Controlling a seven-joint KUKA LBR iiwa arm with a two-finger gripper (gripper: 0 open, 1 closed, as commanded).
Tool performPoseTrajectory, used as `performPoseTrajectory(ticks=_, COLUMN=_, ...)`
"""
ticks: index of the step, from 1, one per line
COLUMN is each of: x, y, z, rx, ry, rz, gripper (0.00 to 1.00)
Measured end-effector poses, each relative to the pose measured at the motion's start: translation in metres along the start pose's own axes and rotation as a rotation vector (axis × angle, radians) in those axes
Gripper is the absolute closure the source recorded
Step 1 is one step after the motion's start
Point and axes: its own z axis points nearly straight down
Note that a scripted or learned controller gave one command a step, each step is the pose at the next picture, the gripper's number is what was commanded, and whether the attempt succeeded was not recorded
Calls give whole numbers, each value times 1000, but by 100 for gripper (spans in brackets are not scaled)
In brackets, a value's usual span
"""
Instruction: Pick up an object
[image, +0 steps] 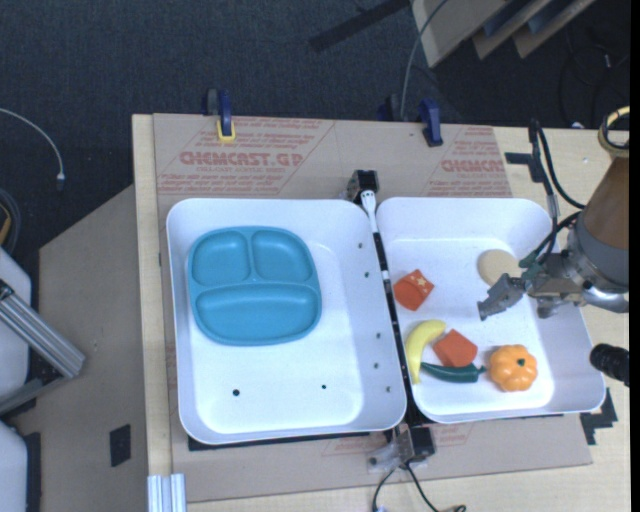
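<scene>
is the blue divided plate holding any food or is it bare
Bare. The blue divided plate in the left bin shows plain blue in all three compartments; the toy foods, like the banana, lie in the right bin.

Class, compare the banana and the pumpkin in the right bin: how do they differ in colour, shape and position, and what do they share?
The banana is yellow; the pumpkin is orange. The banana is long and curved; the pumpkin is round with a green stem. The banana lies near the bin's left wall; the pumpkin sits toward its right. Both rest along the near side, at opposite ends of a green pepper.
</scene>
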Motion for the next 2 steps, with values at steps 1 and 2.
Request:
performPoseTrajectory(ticks=1, x=0, y=3, z=-6, rx=-13, ry=-2, rz=-4, gripper=0)
performPoseTrajectory(ticks=2, x=9, y=1, z=55, rx=-5, ry=1, rz=-3, gripper=0)
